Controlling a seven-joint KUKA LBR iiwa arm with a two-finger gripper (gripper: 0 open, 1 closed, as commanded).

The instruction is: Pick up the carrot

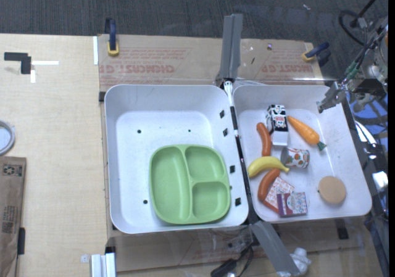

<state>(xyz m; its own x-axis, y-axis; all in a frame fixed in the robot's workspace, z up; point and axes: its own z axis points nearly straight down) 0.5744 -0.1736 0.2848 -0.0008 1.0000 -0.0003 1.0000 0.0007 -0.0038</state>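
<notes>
Now | wooden bench, dark carpet behind | carrot in right bin | claw state unclear

Cardboard sheet behind bins: red print, upside down, illegible. Brown bag at left edge: recycling-type symbol, unclear. Small box and can in right bin: printed labels, too small to read.

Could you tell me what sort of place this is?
Probably a robotics lab test bench: two white bins clamped to a wooden bench, toy food like a carrot and banana, and a green plate.
</notes>
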